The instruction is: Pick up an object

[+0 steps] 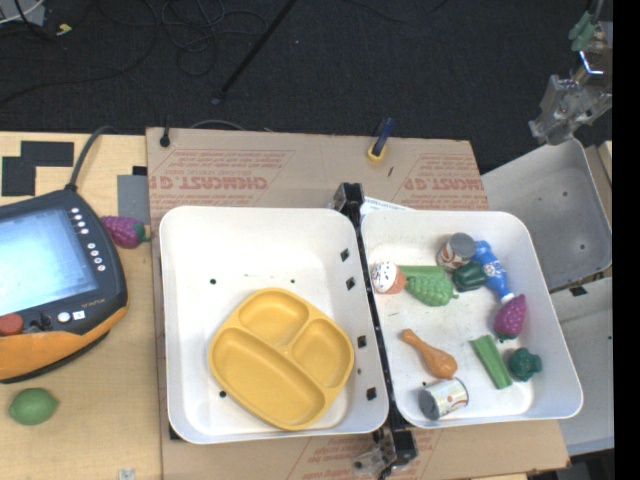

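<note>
Camera view looks down on two white bins: the left bin [250,243] carries a yellow divided plate [282,356], and the right bin [545,388] holds the small toys. The gripper [572,106] hangs well up and to the right, outside both bins, and whether it is open or closed cannot be told from here.

Nothing is held, so the step in hand is choosing a target and approaching it. The orange drumstick [430,354] looks the soundest choice. It lies near the middle of the right bin, apart from the tin can [443,398] below it and the green stick [490,360] to its right. Its long axis runs diagonally, thin end toward the upper left and thick end toward the lower right. A good descent would come straight down, closing across that axis near the thick end.
</note>
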